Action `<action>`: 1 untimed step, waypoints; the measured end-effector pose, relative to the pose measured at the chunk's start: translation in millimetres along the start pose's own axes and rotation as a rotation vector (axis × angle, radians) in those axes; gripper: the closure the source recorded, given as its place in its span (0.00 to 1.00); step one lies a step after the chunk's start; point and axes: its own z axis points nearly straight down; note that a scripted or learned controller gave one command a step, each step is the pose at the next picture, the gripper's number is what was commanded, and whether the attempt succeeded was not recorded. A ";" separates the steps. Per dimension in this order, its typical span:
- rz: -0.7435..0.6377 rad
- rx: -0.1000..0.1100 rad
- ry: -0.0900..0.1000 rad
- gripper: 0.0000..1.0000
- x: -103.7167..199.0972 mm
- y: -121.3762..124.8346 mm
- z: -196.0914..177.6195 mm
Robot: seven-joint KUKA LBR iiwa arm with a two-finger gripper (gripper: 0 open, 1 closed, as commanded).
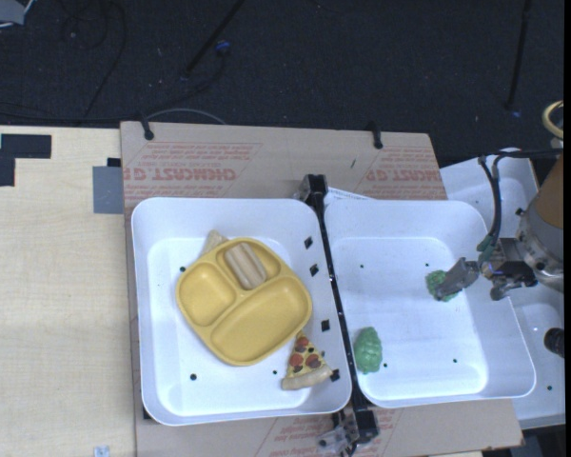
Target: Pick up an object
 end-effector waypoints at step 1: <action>-0.002 -0.012 -0.003 0.00 0.0 2.2 -5.7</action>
